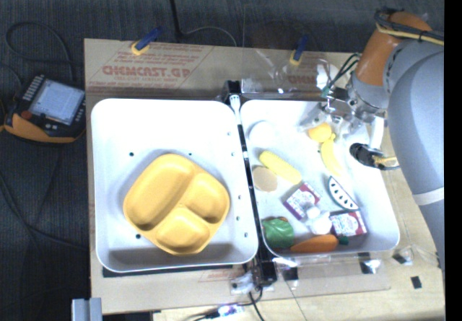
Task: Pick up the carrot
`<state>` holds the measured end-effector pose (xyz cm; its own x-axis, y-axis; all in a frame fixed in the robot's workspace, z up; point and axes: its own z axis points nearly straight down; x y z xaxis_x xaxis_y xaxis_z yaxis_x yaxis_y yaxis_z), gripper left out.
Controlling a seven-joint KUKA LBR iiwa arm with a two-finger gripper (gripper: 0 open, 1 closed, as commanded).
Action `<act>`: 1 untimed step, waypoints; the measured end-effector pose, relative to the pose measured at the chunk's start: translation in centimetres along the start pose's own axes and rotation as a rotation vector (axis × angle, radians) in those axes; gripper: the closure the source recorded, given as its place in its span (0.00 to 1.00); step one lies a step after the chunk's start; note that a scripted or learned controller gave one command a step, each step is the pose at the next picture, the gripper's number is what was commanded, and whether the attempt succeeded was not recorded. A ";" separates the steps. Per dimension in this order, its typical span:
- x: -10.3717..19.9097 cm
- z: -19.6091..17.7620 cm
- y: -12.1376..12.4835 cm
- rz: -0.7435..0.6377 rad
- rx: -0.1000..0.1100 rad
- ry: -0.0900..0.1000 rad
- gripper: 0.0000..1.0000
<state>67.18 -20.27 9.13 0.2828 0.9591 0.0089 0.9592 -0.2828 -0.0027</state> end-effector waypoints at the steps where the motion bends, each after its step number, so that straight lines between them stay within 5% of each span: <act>1: 0.1 0.1 -0.2 0.222 0.022 0.003 0.00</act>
<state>67.01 -20.07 9.04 0.4871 0.8733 0.0087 0.8732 -0.4867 -0.0264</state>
